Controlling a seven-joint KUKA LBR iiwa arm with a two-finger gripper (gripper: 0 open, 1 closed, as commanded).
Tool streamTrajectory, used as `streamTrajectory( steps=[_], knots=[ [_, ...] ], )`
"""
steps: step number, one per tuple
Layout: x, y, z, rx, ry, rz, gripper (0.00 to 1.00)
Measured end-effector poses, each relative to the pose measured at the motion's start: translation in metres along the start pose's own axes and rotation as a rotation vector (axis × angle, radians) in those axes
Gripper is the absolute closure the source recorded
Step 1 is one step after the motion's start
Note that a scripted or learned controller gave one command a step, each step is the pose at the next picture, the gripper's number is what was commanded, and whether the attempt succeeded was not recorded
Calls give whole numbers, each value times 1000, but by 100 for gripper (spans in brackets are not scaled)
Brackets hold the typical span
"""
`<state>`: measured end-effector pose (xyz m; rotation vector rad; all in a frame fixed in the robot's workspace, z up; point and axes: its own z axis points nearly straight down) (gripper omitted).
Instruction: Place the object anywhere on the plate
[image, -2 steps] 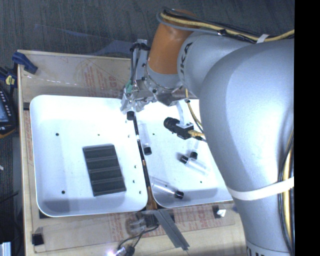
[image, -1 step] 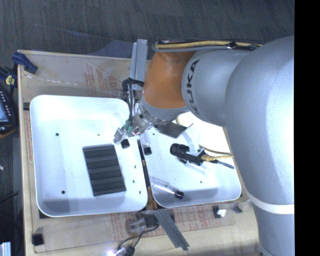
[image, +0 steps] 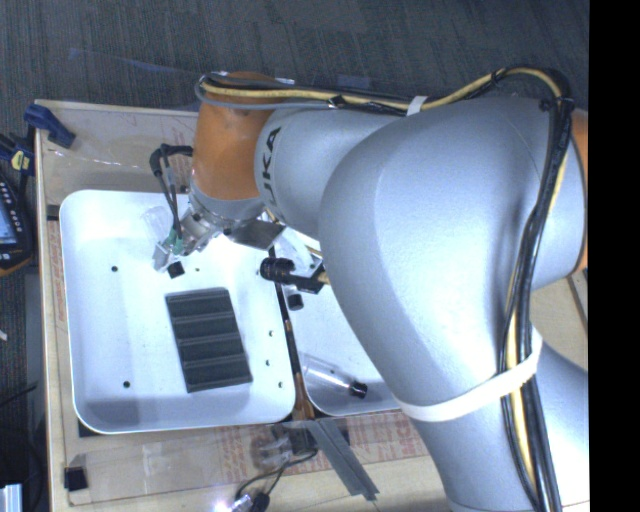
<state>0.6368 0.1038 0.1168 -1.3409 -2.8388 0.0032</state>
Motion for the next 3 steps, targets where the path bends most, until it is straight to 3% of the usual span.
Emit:
streamTrajectory(
  steps=[1,2,3],
  knots=[
    [13,-23,24,-5,-2,219,100],
    [45,-56,20,-19,-7,290,100],
    [16,-132,-75,-1,0,142,100]
  ],
)
